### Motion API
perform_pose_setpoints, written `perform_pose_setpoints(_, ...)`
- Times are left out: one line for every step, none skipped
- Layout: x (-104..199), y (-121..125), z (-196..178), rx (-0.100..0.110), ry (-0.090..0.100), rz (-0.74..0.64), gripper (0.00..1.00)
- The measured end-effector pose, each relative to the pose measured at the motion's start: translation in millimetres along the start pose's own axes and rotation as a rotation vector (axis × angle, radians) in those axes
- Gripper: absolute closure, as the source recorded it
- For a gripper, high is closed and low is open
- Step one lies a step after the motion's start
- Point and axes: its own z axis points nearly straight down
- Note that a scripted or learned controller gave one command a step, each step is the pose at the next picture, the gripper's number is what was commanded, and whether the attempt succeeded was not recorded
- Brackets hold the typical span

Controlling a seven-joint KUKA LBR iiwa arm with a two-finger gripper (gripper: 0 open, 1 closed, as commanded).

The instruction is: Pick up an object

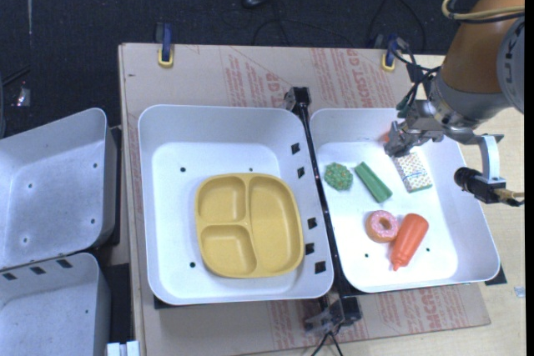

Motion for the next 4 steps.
perform_pose_setpoints(0, 2, -37, 0.001, 0.0, 0.0, 1.0)
perform_pose_setpoints(51, -13, -26, 0.009, 0.003, -0.004, 1.0)
perform_pose_setpoints(101, -36, -28, 0.007, 0.002, 0.003, 1.0)
perform_pose_setpoints(154, -58, -33, 0.008, 0.004, -0.005, 1.0)
